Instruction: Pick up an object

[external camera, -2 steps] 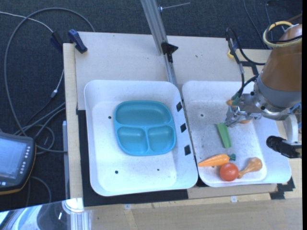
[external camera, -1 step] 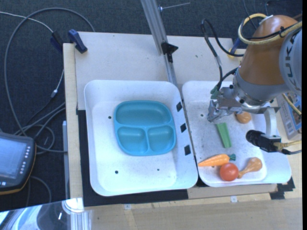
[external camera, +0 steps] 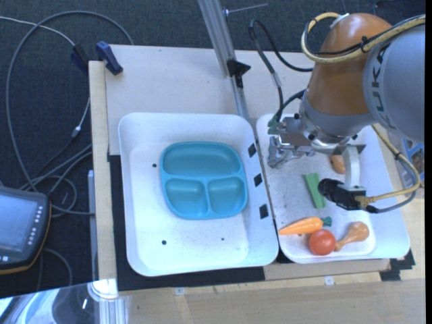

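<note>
Five loose items lie in the right bin (external camera: 289, 198), none lifted. Task looks barely started: nothing is seen in the grasp, everything rests on the bin floor.

The gripper (external camera: 278, 155) hangs over the far-left part of the right bin, close to the wall shared with the left bin (external camera: 145, 201). It points down at bare floor. Whether it is released or clenched cannot be told from this slanted view; the wrist body hides the detail. No object sits under it or touches it.

Candidates:
- green block (external camera: 312, 189), mid bin, nearest the gripper, to its right and nearer the camera
- carrot (external camera: 302, 226), near side, lying roughly left to right
- tomato (external camera: 322, 241), near edge, just beside the carrot's right end
- tan gourd-shaped piece (external camera: 354, 233), near-right, just beside the tomato
- orange piece (external camera: 337, 163), partly hidden under the arm (external camera: 351, 66), shape unclear

The left bin holds a blue divided plate (external camera: 201, 179), well apart from the gripper.

Judgement: all of the pick is left, meaning moving over a chosen item, coming down, closing and lifting. The green block seems the shortest reach. The cluster at the near edge is crowded, so a grasp there risks nudging neighbours.
</note>
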